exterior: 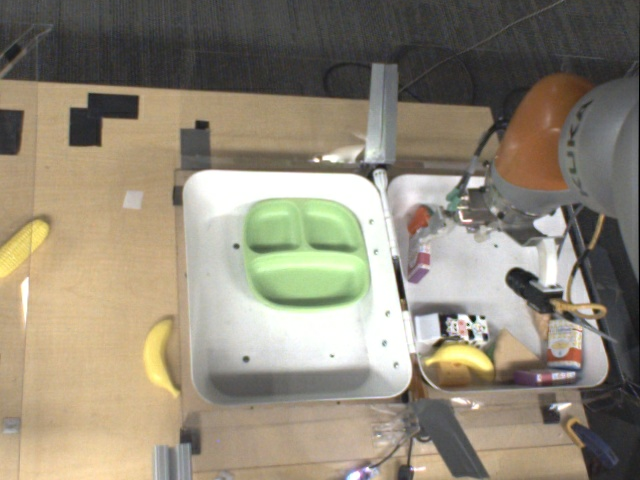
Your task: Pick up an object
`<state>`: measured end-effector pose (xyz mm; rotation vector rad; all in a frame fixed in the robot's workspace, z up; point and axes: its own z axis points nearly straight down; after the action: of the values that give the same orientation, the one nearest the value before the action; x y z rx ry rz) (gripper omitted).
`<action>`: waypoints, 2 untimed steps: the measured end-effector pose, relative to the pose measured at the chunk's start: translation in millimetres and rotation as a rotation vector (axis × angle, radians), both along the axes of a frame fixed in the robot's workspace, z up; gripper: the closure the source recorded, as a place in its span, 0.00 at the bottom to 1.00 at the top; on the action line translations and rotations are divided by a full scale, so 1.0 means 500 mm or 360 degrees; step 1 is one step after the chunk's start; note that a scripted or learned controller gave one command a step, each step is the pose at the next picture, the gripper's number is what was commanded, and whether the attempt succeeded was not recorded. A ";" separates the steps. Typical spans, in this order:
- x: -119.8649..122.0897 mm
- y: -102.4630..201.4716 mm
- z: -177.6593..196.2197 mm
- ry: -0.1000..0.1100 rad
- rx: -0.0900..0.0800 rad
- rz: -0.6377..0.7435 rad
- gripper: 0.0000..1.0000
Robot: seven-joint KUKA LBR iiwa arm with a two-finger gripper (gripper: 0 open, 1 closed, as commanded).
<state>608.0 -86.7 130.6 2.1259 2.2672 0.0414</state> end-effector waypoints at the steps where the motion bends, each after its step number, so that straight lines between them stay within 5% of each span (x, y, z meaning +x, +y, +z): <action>1: 0.020 0.000 -0.013 -0.0010 -0.0002 0.0029 0.00; 2: 0.035 0.000 -0.018 -0.0028 -0.0005 0.0121 0.00</action>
<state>625.5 -86.9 121.8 2.0284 2.3358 0.0579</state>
